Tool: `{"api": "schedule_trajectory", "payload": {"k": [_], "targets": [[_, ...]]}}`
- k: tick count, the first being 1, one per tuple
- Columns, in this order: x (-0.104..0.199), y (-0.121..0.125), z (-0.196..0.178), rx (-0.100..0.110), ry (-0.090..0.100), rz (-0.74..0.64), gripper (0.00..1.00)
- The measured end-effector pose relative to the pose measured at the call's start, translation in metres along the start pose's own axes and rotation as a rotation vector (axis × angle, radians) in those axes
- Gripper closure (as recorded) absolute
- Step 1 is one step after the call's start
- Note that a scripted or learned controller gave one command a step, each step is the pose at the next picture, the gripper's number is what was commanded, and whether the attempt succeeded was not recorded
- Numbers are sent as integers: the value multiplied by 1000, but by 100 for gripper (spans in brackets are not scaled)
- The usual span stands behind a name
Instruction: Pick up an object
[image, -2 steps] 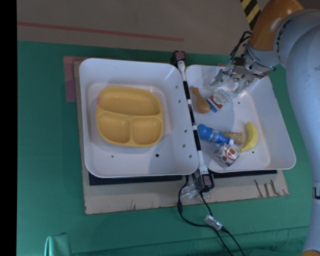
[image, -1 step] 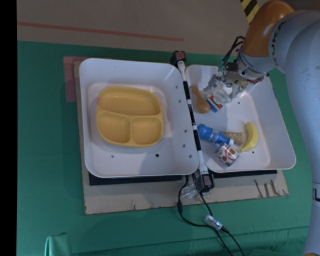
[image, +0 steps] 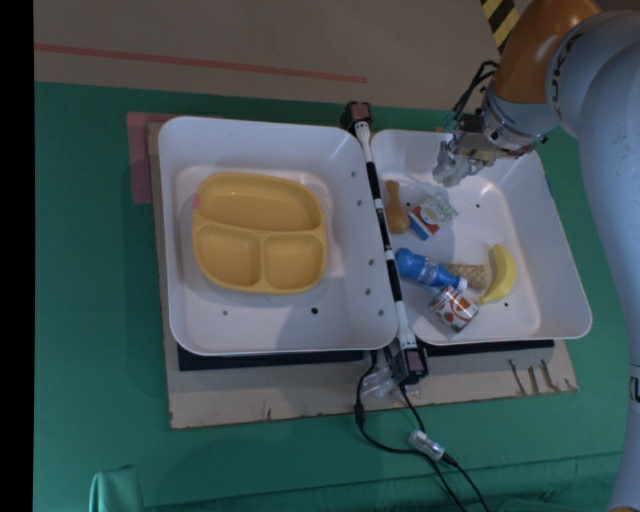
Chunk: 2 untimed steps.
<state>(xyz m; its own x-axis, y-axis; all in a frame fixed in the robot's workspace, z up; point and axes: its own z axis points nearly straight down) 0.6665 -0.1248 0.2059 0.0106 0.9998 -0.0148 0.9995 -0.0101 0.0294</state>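
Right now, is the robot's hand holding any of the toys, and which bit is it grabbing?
Nothing is held. The gripper hangs over the right bin, with no toy between its fingers. The small carton lies just below it, untouched.

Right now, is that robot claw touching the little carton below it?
Apart. The camera view shows bare white bin floor between the gripper, hovering near the right bin's far edge, and the small carton lying nearer the camera.
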Motion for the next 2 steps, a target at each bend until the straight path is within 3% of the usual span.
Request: {"api": "schedule_trajectory", "payload": {"k": [1, 2], "targets": [[0, 0, 0, 0, 0, 0, 0], [21, 31, 17, 48, -1, -7, 0]]}}
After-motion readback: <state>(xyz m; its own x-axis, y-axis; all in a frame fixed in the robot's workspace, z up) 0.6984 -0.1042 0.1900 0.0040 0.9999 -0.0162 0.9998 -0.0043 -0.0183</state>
